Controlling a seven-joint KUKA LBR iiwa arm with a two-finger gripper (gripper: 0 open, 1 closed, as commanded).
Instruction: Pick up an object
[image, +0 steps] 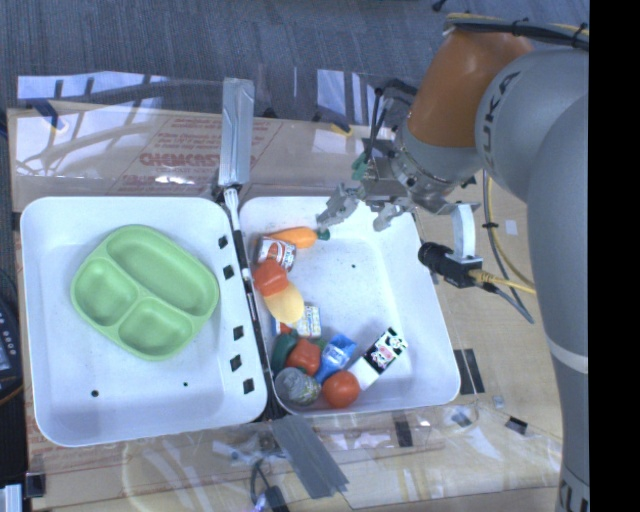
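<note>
My gripper (362, 211) hangs above the far edge of the right bin (400, 290), open, with nothing between its fingers (336, 208). Just below and left of it lies an orange carrot (292, 238). Along the bin's left side sit a small can (277, 251), a red and yellow fruit shape (277, 290) and a small white packet (309, 320). At the near corner cluster a blue packet (337, 353), a red tomato (341, 389), a grey round lid (296, 386), a dark green piece (284, 349) and a black-and-white milk carton (380, 355).
The left bin (60, 400) holds a green divided plate (145, 291). A grey divider strip (235, 130) stands between the bins at the back. The arm and its cables (500, 270) cover the right side. The right bin's middle floor is bare.
</note>
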